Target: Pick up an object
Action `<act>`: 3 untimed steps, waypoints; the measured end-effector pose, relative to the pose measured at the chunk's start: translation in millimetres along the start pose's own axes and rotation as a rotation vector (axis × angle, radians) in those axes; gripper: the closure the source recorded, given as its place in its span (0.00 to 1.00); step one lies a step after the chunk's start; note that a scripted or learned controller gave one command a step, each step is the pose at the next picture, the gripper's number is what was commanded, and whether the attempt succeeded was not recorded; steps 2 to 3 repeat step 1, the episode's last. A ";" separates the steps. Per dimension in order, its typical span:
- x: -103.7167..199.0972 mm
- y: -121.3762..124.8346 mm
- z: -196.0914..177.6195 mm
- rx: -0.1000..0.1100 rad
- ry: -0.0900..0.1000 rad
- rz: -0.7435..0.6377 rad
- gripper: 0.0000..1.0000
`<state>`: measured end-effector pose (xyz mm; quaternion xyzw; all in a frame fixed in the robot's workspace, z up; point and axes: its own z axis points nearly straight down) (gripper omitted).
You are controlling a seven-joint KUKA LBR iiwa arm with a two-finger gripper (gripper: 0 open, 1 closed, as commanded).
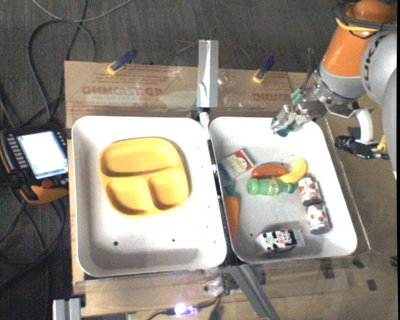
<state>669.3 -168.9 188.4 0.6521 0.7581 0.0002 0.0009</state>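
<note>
We read the gripper (288, 123) as hovering over the far right corner of the right bin (333, 153), arm coming in from the right w/ the orange band above the wrist. The fingers look a little apart w/ nothing between them, though they're small and slightly blurred so we can't say how wide. No object is held yet; candidates all lie in the right bin: a yellow banana (295, 170) touching a red-orange item (269, 171), a green bottle (271, 187) lying on its side just below those, a small carton (236, 163) near the left wall, two red-and-white cans (313, 205) end to end by the right wall, a carrot (232, 213) against the left wall, and a black-and-white box (278, 239) near the front edge. The left bin (147, 259) carries a yellow divided tray (145, 175). Risks, as we judge them: the banana/bottle/red item cluster is tight, so a descent there could pinch two things or knock one aside; the bottle and cans are round and on their sides, so they could roll or squirt out of a closing grip; the carrot and cans sit close to walls, so a finger may strike the bin wall before closing. Also the gripper is well apart from most items, so a straight drop from here prob. closes on bare bin floor.
</note>
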 end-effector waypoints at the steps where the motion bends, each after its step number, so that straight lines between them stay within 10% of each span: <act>1: -15.0 -3.2 -51.8 0.004 -0.002 0.277 1.00; 3: -15.0 -3.2 -51.8 0.004 -0.002 0.277 1.00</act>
